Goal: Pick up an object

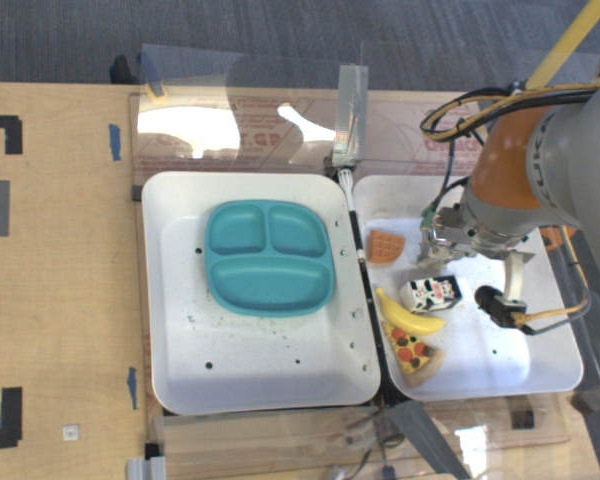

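I see the gripper point(438, 251) hanging over the right bin point(540, 363), its metal fingers pointing down, but I cannot tell from here how far the jaws are spread or whether they touch anything. Just below them lies a black-and-white toy point(433, 291). Left of the jaws sits an orange waffle piece point(385, 246); a banana point(408, 315) and pizza slice point(416, 355) lie farther below.
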`<state>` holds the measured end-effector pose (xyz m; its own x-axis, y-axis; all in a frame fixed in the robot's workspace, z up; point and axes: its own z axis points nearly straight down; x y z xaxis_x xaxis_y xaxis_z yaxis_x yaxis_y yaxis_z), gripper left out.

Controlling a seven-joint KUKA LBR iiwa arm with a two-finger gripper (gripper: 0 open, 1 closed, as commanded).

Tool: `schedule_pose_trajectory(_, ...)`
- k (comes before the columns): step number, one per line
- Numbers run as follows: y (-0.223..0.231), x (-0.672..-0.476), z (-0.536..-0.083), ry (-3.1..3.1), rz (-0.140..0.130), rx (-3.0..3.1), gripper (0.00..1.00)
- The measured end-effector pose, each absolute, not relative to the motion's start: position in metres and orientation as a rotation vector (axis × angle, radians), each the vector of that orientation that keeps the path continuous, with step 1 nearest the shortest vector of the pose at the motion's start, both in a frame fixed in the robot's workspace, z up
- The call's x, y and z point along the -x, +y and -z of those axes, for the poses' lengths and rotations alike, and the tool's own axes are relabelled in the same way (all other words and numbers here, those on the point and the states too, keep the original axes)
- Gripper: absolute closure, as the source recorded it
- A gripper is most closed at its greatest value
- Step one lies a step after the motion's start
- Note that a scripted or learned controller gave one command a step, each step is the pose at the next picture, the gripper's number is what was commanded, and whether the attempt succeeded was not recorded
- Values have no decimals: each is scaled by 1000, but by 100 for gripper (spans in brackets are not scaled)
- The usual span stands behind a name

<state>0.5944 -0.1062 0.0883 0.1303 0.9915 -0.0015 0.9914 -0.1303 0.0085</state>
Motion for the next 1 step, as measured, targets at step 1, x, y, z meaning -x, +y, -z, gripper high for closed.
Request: schedule_pose_trajectory(1,-106,-594,-88,2067,-7,-2357,0)
